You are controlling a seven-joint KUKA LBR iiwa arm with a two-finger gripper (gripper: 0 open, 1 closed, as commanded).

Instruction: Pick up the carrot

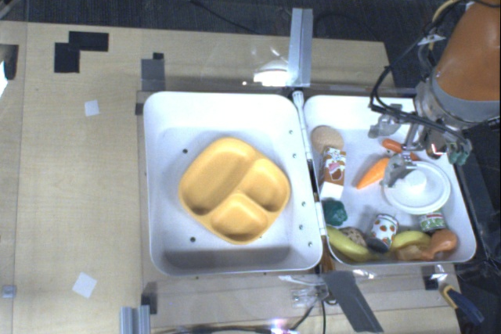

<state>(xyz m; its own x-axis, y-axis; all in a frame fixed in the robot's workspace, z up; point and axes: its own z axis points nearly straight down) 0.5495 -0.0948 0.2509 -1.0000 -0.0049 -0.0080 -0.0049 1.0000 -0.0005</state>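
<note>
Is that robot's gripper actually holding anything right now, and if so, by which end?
It cannot be told. The gripper sits at the carrot, near its upper right end, but a real hold is not visible.

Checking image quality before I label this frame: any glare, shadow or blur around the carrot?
Camera view: the carrot is sharp and evenly lit; the gripper beside it looks slightly soft; bright glare sits on the bench just above the left bin; a soft shadow lies under the yellow plate.

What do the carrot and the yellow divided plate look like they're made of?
The carrot looks like moulded toy plastic: uniform bright orange, smooth surface, though it is small here. The yellow plate also looks like plastic, matte to satin, with soft rounded compartment ridges and even colour.
</note>
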